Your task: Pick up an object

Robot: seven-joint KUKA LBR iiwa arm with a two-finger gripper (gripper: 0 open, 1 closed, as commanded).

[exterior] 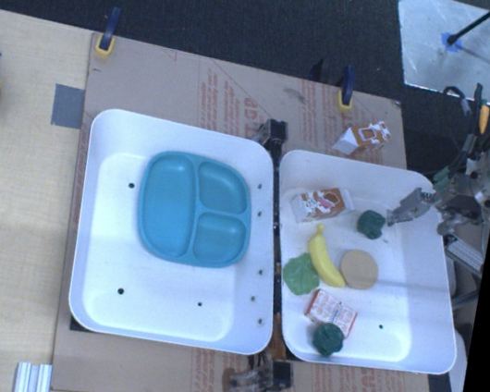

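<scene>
Going from the left, the left bin (pixel 94 305) is holding a blue divided plate (pixel 196 209), while the right bin (pixel 405 350) is carrying every pickable thing. Nearest the divider, a green leafy piece (pixel 301 274) is sitting against a yellow banana (pixel 326 260), whose long axis is running from upper left to lower right with its stem end pointing up toward a small snack packet (pixel 319 203). The banana looks like a light, stiff, rather smooth toy, best pinched across its narrow middle. Beside it a tan disc (pixel 360 269) is lying flat, low and hard to grip. A second packet (pixel 331 310) and a dark green broccoli piece (pixel 328 338) are lying nearer the front. Furthest right, another dark green lump (pixel 370 224) is sitting just beside the gripper (pixel 404 211); bumpy and probably light, it should pinch well from any side. The gripper is hanging low with nothing visibly between its fingers, and their spread is too small to tell.
</scene>
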